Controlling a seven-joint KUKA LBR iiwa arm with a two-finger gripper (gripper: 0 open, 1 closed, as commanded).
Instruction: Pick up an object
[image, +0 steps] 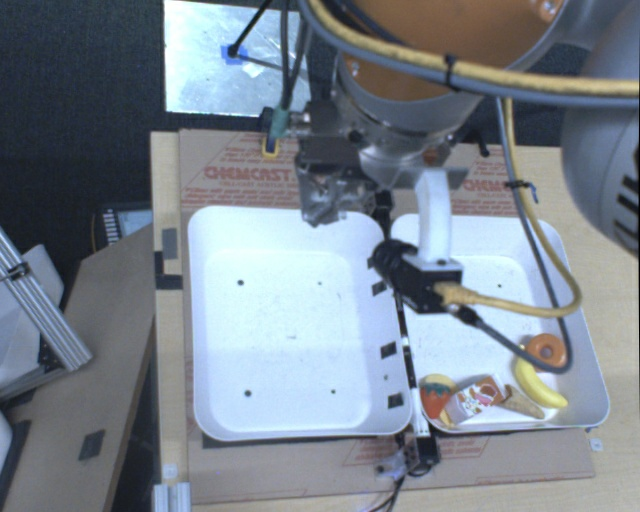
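Observation:
Several small objects lie at the near end of the right bin (500, 275): a yellow banana (540, 386), an orange ring-shaped piece (546, 350), a round orange-red fruit (436, 396), a red and white packet (475, 397) and a small tan piece (522, 404). My gripper (326, 200) hangs over the far edge of the left bin (280, 330), well away from these objects. I see nothing held under it.
A white bracket with a black block (415, 275) and a yellow cable (500, 303) reach over the divider between the bins and across the right bin. The arm's orange and grey body fills the top right. Cardboard lies under both bins.

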